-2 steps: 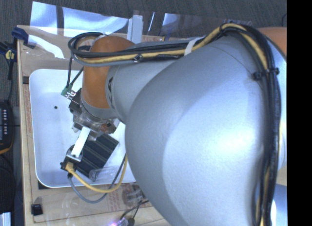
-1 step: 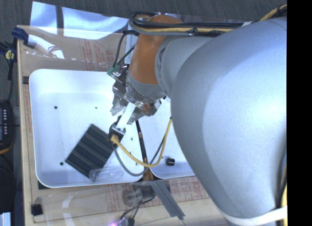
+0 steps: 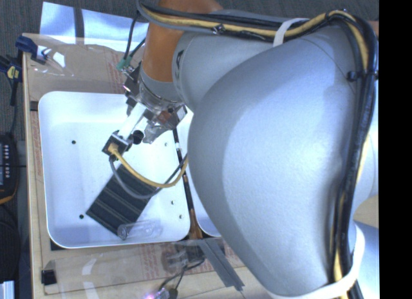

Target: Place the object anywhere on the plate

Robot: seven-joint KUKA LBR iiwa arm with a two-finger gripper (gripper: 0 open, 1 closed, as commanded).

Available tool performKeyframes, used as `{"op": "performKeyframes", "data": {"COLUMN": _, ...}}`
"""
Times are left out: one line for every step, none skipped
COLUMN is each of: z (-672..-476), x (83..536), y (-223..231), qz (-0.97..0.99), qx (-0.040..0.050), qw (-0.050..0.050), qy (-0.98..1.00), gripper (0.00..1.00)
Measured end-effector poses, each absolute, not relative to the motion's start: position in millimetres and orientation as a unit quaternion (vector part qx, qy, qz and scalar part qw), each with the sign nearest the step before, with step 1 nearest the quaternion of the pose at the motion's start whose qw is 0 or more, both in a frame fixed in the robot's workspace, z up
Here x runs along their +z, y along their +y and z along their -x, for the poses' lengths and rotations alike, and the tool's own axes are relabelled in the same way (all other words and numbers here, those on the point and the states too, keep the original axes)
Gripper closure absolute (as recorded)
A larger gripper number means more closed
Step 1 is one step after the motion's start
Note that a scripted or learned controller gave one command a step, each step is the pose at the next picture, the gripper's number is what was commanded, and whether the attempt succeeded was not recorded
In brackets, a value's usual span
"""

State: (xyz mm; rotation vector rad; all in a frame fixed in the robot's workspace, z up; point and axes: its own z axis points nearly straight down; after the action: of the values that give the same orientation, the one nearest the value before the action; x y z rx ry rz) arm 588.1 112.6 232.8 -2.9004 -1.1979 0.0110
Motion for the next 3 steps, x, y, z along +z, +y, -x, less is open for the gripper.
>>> {"op": "performKeyframes", "data": {"z": -587.9, "x": 232.8, "y": 112.8, "qz": 0.924, "qx": 0.0039, "qw": 0.002, "qy": -0.382, "gripper": 0.00}}
{"op": "performKeyframes", "data": {"z": -587.1, "x": 241.6, "y": 115.2, "qz": 0.922, "qx": 0.0068, "qw": 0.003, "qy": -0.387, "gripper": 1.00}}
{"op": "performKeyframes", "data": {"z": -575.3, "x": 207.5, "y": 46.8, "qz": 0.955, "qx": 0.0038, "qw": 0.002, "qy": -0.296, "gripper": 1.00}}
